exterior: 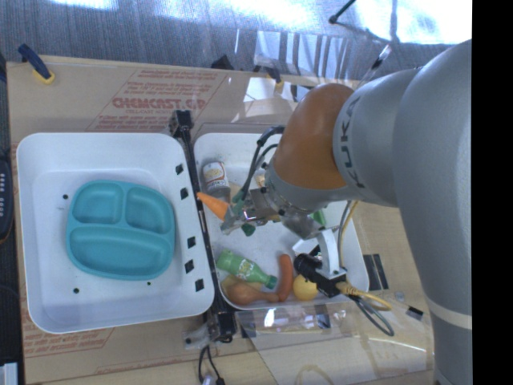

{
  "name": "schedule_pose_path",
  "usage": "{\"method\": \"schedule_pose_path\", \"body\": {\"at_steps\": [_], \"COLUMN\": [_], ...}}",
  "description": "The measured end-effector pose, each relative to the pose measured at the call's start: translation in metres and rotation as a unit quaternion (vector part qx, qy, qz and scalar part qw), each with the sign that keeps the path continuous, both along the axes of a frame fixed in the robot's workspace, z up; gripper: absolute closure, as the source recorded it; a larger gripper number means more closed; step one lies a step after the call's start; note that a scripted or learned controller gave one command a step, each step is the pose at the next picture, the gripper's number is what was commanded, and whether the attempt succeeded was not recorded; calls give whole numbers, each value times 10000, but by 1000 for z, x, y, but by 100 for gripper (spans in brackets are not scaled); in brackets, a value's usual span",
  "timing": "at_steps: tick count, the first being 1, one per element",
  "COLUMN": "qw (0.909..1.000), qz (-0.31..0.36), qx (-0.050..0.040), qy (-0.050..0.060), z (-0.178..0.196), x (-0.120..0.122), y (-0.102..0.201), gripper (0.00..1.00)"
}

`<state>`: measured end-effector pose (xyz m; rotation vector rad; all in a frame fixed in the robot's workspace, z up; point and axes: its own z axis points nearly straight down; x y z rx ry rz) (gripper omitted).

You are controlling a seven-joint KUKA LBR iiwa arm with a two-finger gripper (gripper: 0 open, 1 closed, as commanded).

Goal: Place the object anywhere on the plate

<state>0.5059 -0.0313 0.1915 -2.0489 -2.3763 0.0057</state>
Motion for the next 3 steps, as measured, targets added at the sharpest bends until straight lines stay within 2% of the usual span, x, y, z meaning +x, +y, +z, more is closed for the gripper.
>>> {"method": "schedule_pose_path", "body": {"at_steps": [1,2,3], "qw": [9922,10000,10000], "qz": [-1243,51,36], "qx": [2,1,1], "qy": [44,1,4], "z": [-2,54,54], "x": [-31,-19,-19], "y": [86,164,164], "gripper": [100,100,0]}}
